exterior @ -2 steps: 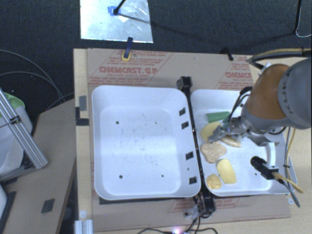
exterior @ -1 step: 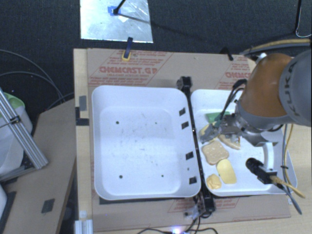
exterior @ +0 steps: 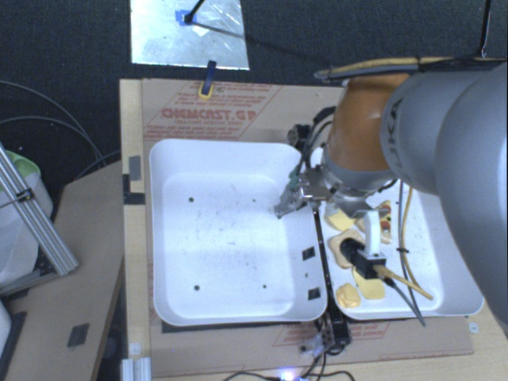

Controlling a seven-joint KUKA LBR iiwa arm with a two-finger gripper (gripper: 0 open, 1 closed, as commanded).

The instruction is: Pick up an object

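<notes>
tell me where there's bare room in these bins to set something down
The left bin has a bare floor from its left wall across to the gripper at its right rim. The right bin is crowded: pale yellow pieces cluster along its left side under the arm; a bare strip shows by its near right corner.

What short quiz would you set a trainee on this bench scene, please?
1. True or false: the gripper is above the view's left bin.
2. The pale yellow pieces lie: A) in the left bin; B) in the right bin; C) on the cardboard outside both bins.
3. Fill in: the band above the arm's wrist is ____.

Key: 1 true; 2 B; 3 orange.
</notes>
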